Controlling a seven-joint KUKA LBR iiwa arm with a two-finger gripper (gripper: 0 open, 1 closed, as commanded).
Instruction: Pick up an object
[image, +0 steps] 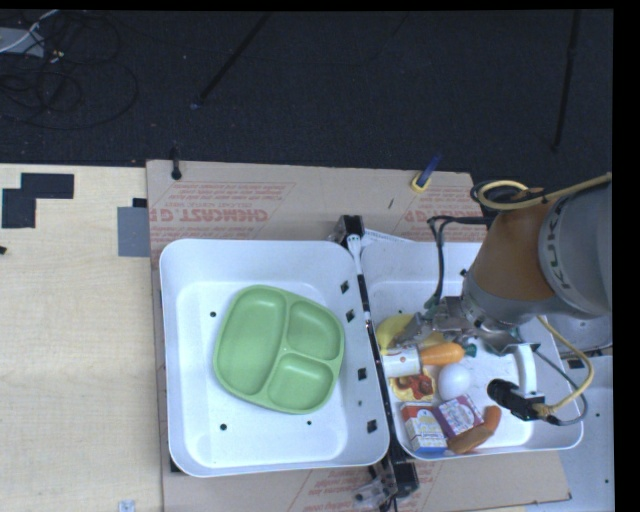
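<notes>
The grey arm (575, 250) reaches in from the right, orange band (510, 255) just above the wrist, bent downward with the gripper (440, 325) low beneath it, fingers hidden.

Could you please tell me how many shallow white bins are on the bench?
2: the left bin holds a green divided plate; the right bin holds small items under the arm.

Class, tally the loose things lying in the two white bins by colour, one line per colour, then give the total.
Green: 1, the divided plate
Yellow: 1, the banana
Orange: 1, the carrot
White: 1, the egg
Brown: 1, the sausage
Purple: 1, the packet
Red and white: 2, the tube and the carton
Total: 8
</notes>
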